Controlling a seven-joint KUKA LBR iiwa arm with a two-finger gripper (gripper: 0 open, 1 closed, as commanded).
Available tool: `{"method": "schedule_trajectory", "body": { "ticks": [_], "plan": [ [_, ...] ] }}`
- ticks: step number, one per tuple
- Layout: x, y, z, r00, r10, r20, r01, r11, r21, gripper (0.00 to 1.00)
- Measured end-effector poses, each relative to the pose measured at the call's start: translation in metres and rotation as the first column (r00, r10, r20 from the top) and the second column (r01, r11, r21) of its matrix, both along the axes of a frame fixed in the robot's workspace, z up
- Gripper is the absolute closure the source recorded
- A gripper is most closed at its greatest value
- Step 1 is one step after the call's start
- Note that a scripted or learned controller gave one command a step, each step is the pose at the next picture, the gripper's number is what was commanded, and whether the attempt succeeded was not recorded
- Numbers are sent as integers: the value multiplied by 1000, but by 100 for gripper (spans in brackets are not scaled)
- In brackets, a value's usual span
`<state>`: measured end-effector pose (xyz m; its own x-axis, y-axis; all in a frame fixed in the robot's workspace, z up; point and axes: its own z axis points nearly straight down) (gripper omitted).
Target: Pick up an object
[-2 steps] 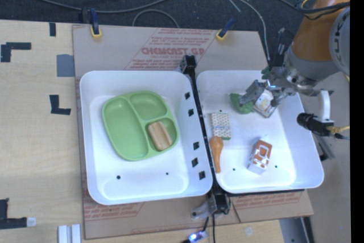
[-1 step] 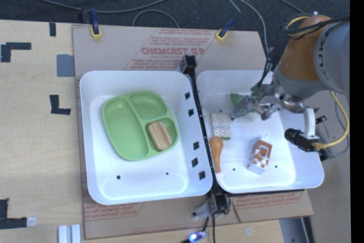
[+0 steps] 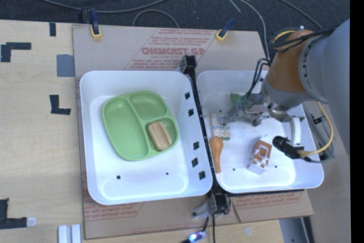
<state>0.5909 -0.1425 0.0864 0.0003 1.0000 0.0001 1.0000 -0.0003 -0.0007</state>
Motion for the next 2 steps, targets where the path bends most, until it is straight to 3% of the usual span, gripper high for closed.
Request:
{"method": "schedule_trajectory", "body": {
  "ticks": [1,2],
  "plan": [
    [3,2,15,1000,3,7,-3,1000,2,100],
    [6,8,75,1000,2,2,-2,1000,0,100]
  ]
}}
